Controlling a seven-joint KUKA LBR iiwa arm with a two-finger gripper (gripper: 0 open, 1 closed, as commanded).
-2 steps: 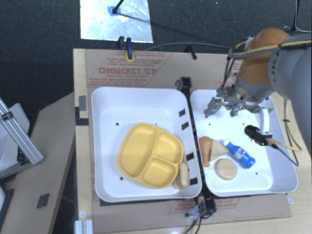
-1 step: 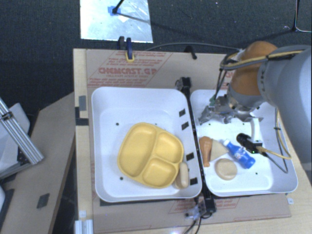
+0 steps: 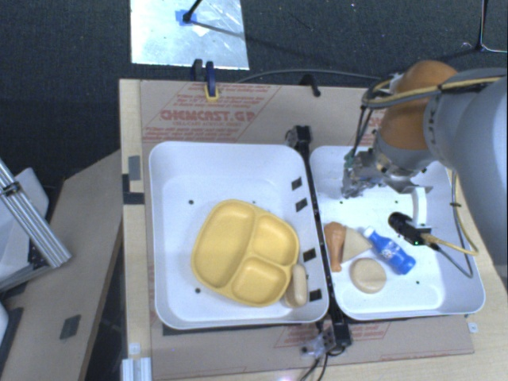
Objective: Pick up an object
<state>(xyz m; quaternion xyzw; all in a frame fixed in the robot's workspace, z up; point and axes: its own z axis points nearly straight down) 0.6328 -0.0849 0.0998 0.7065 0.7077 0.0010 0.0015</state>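
Hovering my claw (image 3: 355, 187) over the right bin (image 3: 456, 292), I cannot tell its state; crowded blue bottle (image 3: 390, 251), cone (image 3: 336, 243) and disc (image 3: 368, 275) risk a snagged, glancing grasp.

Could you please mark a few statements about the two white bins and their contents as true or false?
1. The yellow divided plastic tray lies in the left white bin. True.
2. The small blue and white bottle lies in the left bin. False: it lies in the right white bin.
3. The gripper is over the right bin, near its far left corner. True.
4. The round beige disc sits on the yellow tray. False: it rests on the floor of the right bin, beside the bottle.
5. The gripper holds the orange-brown cone-shaped piece. False: that piece lies on the bin floor, apart from the gripper.
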